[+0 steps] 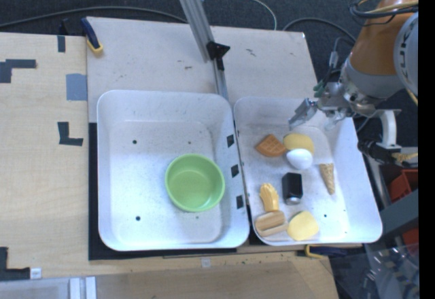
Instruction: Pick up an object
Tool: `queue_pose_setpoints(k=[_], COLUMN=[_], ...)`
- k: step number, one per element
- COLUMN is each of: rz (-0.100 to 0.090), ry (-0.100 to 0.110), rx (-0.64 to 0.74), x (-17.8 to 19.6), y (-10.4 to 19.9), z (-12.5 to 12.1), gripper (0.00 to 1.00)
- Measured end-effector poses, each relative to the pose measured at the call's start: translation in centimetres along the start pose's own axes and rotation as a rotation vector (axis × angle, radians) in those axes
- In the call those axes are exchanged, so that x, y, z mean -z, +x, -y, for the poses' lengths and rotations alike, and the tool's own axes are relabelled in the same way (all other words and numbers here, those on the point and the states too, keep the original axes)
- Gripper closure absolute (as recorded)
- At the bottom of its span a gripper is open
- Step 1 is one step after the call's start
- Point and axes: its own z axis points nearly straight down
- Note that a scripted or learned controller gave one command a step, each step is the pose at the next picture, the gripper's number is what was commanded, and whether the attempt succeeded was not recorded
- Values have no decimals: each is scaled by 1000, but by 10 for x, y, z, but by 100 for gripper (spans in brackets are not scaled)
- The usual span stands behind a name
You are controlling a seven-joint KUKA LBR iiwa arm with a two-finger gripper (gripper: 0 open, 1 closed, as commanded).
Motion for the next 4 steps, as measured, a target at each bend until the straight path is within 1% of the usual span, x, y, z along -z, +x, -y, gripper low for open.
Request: queue_pose_setpoints(k=[1,2,3,4], rz=[0,0,0,1], ry=[0,6,6,-16], rx=[0,-2,-1,-2], x=[0,-53,-99,-114], y=[0,-1,-1,-2], z=[0,11,6,0], gripper=[0,0,0,0])
